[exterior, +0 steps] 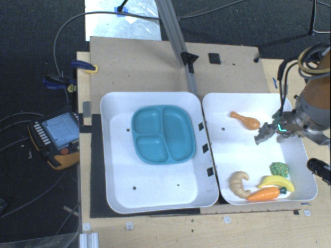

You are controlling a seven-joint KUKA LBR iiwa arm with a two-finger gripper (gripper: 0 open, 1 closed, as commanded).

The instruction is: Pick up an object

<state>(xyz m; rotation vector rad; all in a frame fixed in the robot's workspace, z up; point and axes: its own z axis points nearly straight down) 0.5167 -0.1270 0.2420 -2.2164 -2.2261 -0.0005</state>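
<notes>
Arm: we see the grey KUKA arm with its orange band reaching in from the right, over the right-hand shallow white bin (pixel 217 138).
Gripper: the two-finger gripper (pixel 265 133) hangs over the bin's upper middle, pointing left, just beside the orange-tan toy drumstick (pixel 245 120).
Fingers: we cannot tell how far apart they stand; they read as a dark, blurred cluster, and we see nothing between them.
Nearest candidate: the drumstick lies on the bin floor up and left of the gripper, apart from it as far as we can make out.
Other candidates: a beige curved croissant-like toy (pixel 239 183), an orange plastic carrot (pixel 264 194), a yellow plastic banana (pixel 278 182) and a green bumpy broccoli-like toy (pixel 279 168) sit grouped in the bin's lower right corner.
Left bin: the other white bin (pixel 116 138) bears a blue three-section plastic plate (pixel 163 133).
Done: we judge only the approach is made.
Left: closing on an object and lifting it; no object is off the floor.
</notes>
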